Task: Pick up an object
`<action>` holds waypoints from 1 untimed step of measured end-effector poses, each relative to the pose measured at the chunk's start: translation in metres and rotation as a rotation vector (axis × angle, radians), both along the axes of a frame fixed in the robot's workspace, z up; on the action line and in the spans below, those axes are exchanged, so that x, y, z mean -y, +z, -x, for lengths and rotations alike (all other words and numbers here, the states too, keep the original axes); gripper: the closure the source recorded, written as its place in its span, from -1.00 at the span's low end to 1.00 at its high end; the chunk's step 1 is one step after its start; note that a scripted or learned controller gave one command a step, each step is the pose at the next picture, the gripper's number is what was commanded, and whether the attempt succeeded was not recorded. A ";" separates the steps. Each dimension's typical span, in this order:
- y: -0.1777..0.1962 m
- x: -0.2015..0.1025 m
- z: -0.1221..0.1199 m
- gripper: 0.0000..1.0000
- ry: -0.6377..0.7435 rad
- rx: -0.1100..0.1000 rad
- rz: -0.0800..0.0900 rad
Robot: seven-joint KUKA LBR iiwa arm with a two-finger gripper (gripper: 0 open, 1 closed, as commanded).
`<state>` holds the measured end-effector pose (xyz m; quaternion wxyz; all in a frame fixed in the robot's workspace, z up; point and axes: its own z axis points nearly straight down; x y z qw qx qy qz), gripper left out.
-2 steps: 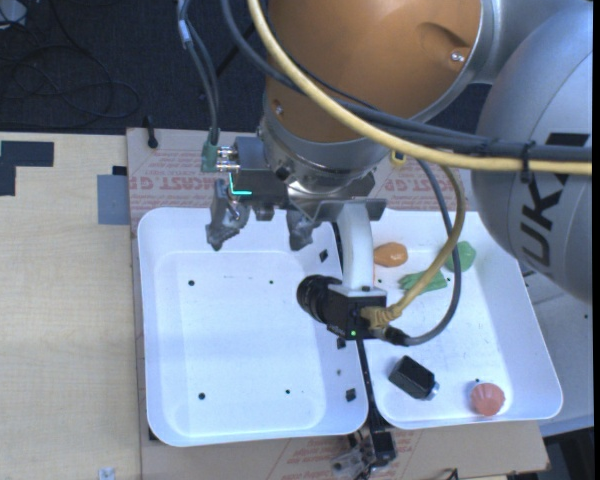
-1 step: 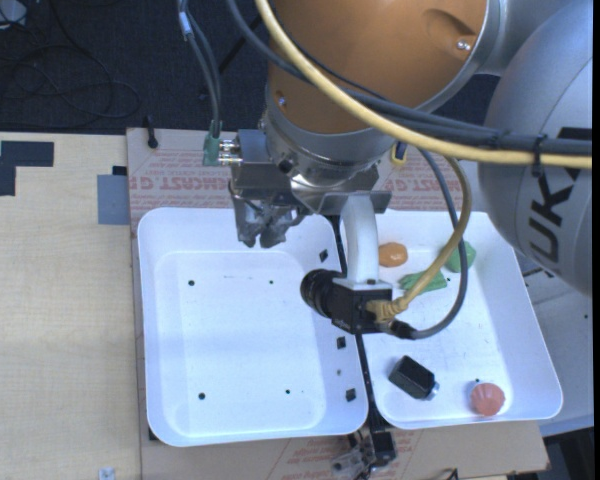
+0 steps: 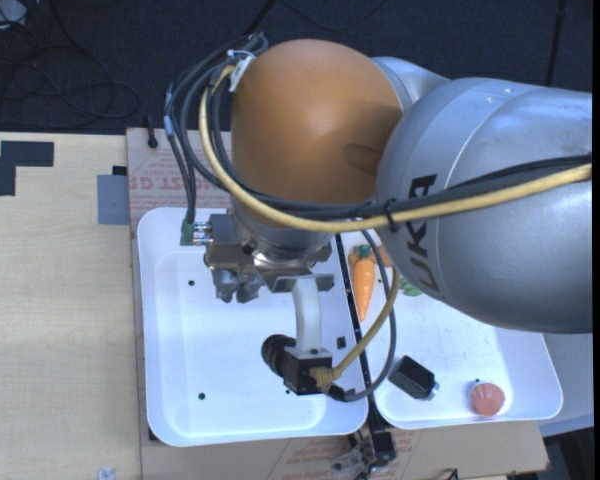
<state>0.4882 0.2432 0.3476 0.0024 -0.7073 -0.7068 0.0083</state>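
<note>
Gripper [image 3: 242, 286] is positioned above the left white bin [image 3: 170, 368]; whether it is spread or closed cannot be told. The orange toy carrot [image 3: 362, 280] lies in the right white bin [image 3: 540, 408], beside the shared rim. The approach should be recentred there and closed across its width.

An orange plastic carrot [image 3: 363, 282] lies lengthwise in the view's right-hand white bin [image 3: 460, 343], beside the divider. A small black rounded block [image 3: 413, 377] and a pinkish-red ball [image 3: 487, 398] rest apart near that bin's front edge.

Left bin [image 3: 180, 368] floor open; right bin [image 3: 460, 360] holds carrot [image 3: 362, 283], black block [image 3: 413, 377], pink ball [image 3: 487, 398].
</note>
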 end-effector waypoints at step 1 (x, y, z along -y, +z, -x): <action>0.008 0.000 -0.001 -1.00 -0.002 0.011 -0.006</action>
